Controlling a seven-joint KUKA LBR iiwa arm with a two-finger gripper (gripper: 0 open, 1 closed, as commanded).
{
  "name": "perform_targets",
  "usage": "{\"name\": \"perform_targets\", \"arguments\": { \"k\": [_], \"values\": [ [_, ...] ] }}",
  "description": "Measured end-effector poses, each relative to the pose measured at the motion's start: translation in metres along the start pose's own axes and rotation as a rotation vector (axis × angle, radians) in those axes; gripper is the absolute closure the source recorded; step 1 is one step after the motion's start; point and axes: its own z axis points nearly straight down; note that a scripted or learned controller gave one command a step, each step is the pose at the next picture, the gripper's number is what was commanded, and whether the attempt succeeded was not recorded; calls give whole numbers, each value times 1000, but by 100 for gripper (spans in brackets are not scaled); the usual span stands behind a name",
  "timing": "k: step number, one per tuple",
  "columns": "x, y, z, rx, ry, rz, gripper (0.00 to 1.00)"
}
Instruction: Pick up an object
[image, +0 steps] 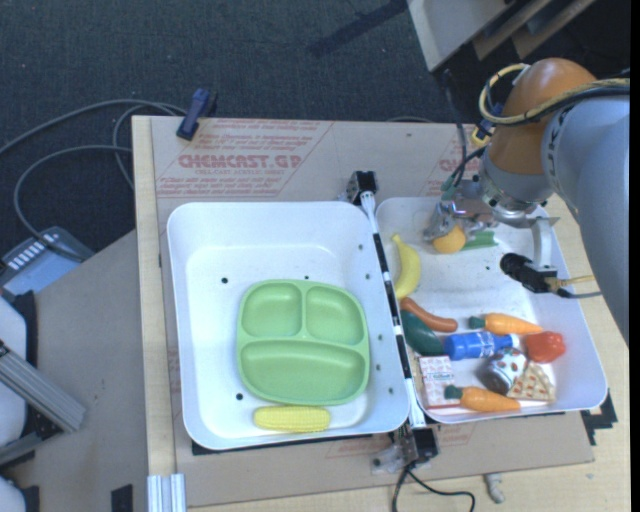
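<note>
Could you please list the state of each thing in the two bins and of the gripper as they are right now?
gripper: low over the right bin's far end, at a small yellow item.
small yellow item: at the gripper's tip; grasp unclear.
green plate: flat in the left bin, compartments bare.
corn cob: lying flat beside the plate's near edge.
banana: lying against the right bin's left wall.
blue bottle: on its side.

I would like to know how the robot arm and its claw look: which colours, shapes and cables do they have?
The arm is thick and rounded, with a smooth grey shell and a glossy orange band above the wrist. Thin yellow and dark cables loop beside the band. Below it sits a silver metal ring, then the small metallic claw. No markings are legible.
</note>
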Motion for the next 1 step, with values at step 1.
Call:
{"name": "perform_targets", "arguments": {
  "k": [1],
  "values": [
    [69,-51,-88,8,4,-1,100]
  ]
}}
